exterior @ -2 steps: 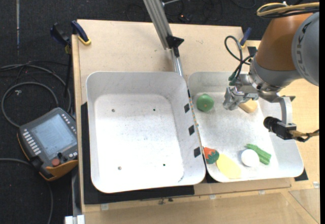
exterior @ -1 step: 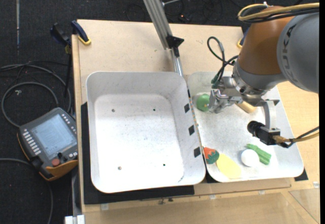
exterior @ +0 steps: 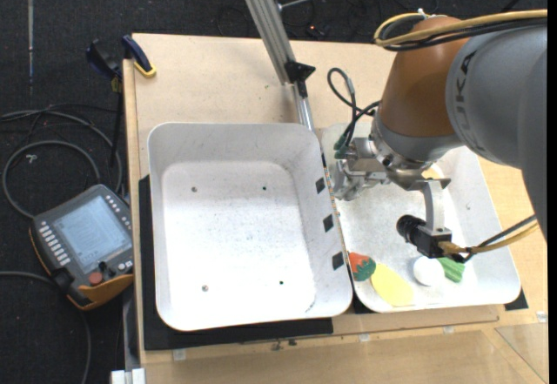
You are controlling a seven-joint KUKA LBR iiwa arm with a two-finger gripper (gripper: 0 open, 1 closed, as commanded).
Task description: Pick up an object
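Note:
Several small objects lie along the front edge of the right bin point(exterior: 487, 199): a red and green piece point(exterior: 361, 267), a flat yellow piece point(exterior: 392, 287), a white ball point(exterior: 426, 271) and a green piece point(exterior: 452, 270). My gripper point(exterior: 346, 182) hangs below the orange wrist band, low over the right bin's left side, close to the wall shared with the left bin. It stands well behind the red and green piece, apart from all the objects. I see nothing held in it.
The left bin point(exterior: 165, 199) is a wide white tray. A slanted metal pole point(exterior: 265, 12) crosses the bench behind the bins. A black cable fitting point(exterior: 418, 234) hangs off the arm above the white ball. A teach pendant point(exterior: 83, 239) lies left of the bench.

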